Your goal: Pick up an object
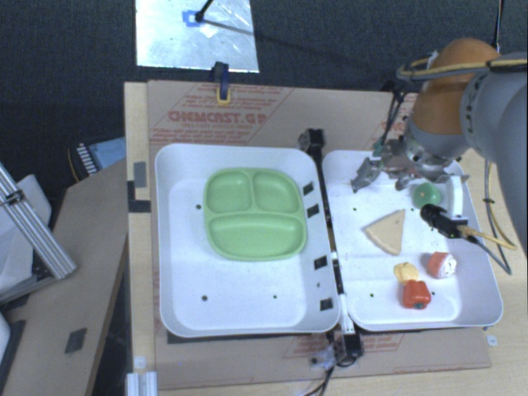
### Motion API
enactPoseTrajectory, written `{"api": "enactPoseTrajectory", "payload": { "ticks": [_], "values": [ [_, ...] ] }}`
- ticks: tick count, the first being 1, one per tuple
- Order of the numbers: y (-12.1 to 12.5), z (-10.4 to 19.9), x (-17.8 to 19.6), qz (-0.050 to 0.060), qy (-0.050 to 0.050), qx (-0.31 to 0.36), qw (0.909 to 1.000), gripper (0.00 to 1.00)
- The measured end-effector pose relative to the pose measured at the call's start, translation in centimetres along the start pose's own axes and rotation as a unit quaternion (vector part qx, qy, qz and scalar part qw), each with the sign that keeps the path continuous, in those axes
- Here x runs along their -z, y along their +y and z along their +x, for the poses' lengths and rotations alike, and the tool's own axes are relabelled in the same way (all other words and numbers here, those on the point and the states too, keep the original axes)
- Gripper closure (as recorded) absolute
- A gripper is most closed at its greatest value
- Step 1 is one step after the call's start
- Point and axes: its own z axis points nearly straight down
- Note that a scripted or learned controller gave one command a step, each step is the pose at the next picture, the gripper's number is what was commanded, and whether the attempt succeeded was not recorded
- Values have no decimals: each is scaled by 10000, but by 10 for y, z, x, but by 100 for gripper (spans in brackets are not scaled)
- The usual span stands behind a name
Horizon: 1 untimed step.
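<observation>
My gripper (382, 180) hovers over the far part of the right bin (474, 304). Its two grey fingers are spread open and nothing is between them. A small green ball (426, 194) lies just right of the fingers, partly under the wrist. A tan wedge (388, 231) lies on the bin floor just in front of the gripper. Nearer the front edge are a yellow piece (405, 271), a red pepper-like toy (416, 294) and a red and white piece (441, 264).
The left bin (177, 304) holds a green divided plate (252, 214) in its middle. A black clip strip (323, 221) runs along the seam between the bins. The arm's grey and orange body (462, 89) looms over the right bin's far right corner.
</observation>
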Motion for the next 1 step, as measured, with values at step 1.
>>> {"api": "enactPoseTrajectory", "payload": {
  "ticks": [1],
  "values": [
    [1,-1,13,-23,-4,0,10000,100]
  ]
}}
